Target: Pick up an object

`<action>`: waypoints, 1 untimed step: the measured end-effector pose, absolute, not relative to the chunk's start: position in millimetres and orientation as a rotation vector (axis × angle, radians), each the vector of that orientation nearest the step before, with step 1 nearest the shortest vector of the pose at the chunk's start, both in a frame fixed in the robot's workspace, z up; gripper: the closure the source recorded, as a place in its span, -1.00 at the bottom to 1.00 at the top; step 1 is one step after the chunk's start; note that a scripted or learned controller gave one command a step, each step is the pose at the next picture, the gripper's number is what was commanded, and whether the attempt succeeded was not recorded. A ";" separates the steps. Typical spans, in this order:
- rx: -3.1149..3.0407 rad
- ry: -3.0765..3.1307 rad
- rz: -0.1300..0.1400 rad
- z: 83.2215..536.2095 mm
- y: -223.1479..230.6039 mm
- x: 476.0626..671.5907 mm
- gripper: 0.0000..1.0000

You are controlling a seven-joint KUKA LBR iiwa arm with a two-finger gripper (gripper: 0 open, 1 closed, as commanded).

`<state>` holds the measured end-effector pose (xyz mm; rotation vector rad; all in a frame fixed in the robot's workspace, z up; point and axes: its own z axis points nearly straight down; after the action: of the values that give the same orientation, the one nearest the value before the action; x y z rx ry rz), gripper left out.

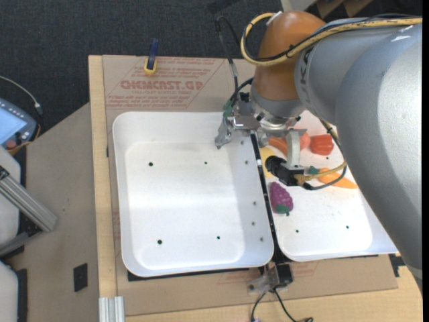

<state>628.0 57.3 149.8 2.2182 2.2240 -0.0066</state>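
My gripper hangs over the far right corner of the left bin, just beside the divider between the two bins. Nothing shows in its grasp. The right bin holds a purple toy fruit with a green tip near the divider. Farther back in it lie an orange carrot-like piece, a red-orange piece and another orange piece. The wrist and arm partly cover those pieces.
Both bins rest on a cardboard sheet that bears a small blue and yellow clip at its far edge. The big grey arm spans the right side above the right bin.
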 end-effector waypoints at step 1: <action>2.224 2.203 0.004 187.9 -59.7 668.5 -1.00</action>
<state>668.5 -59.7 187.9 2.2241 2.2033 0.0037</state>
